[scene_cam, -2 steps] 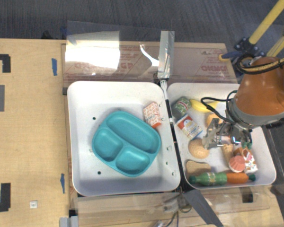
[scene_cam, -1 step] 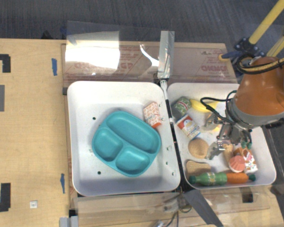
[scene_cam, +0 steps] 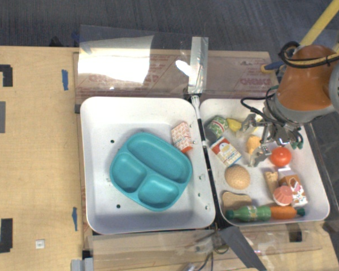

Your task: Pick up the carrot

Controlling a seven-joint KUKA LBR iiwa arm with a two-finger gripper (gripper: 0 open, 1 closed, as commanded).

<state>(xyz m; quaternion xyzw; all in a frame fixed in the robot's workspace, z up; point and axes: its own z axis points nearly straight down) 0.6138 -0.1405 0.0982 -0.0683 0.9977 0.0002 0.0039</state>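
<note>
The carrot (scene_cam: 283, 212) lies at the near edge of the right bin (scene_cam: 319, 179), touching the green bottle (scene_cam: 247, 212) (end to end), while my gripper (scene_cam: 264, 145) hovers well apart above the tomato (scene_cam: 281, 157), fingers spread, holding nothing.

The right-hand shallow white bin (scene_cam: 322, 192) is crowded. The orange carrot (scene_cam: 282, 212) lies along its near wall, touching the green plastic bottle (scene_cam: 248, 212) on its left end and hemmed from behind by the pink round toy (scene_cam: 282, 195) and a small red-and-white carton (scene_cam: 297, 194). A tan bread-shaped piece (scene_cam: 235, 199) and a round beige bun (scene_cam: 237, 176) block the left approach. The grey two-finger gripper (scene_cam: 264, 149) hangs among a red tomato (scene_cam: 281, 156) and a yellow piece (scene_cam: 253, 144). The left-hand white bin (scene_cam: 96, 151) has bare floor around the teal compartment tray (scene_cam: 151, 170).
</note>
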